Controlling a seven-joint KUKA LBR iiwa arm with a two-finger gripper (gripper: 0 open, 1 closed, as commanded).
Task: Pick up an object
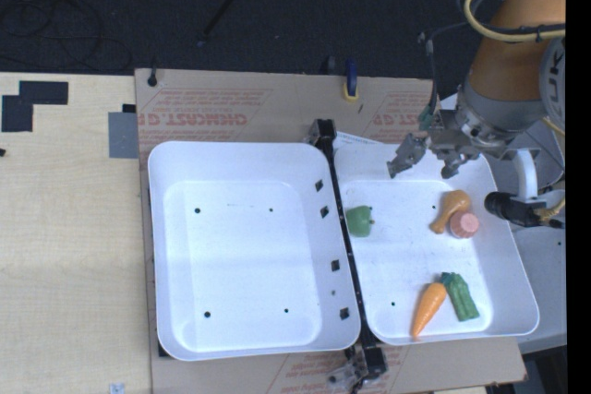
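Hovering wide-open over the right bin, our gripper held nothing, poised above the carrot, green toy and squash.

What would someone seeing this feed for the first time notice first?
Probably the arm's orange band at upper right, with the open gripper hovering over the back rim of the right bin. Next, the colours in that bin: a green pepper by the divider, an orange-and-pink toy near the right wall, and a carrot beside a dark green vegetable toward the front. The left bin is a plain white expanse.
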